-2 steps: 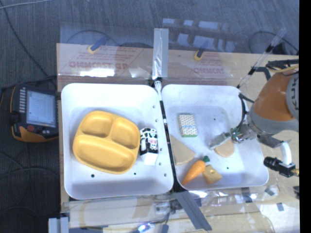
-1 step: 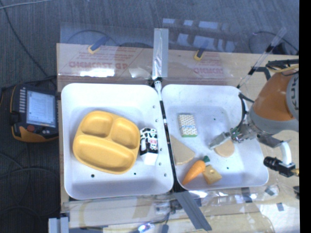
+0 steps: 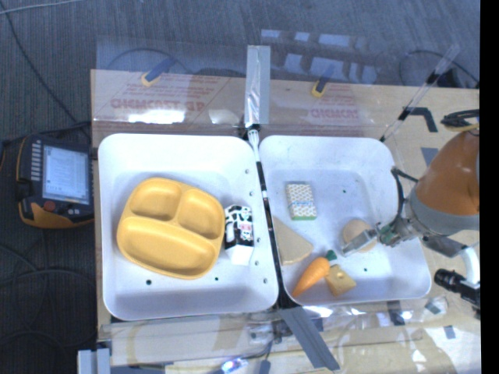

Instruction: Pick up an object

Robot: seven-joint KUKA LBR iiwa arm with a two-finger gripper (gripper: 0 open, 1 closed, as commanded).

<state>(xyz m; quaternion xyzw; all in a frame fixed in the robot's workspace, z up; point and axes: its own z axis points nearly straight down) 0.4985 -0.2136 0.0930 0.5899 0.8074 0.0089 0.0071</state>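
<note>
Gripper (image 3: 360,242) low in the right bin (image 3: 366,156), reaching in from three o'clock; whether its fingers are apart or together, I cannot tell. Tan disc (image 3: 356,231) sits right at its tip, touching or nearly, at about eleven o'clock. Carrot (image 3: 310,275) lies further off at seven, long axis pointing toward eight

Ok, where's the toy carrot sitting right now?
The carrot lies in the right bin, near its front edge, between the tan wedge and the small yellow block, which touches it.
</note>
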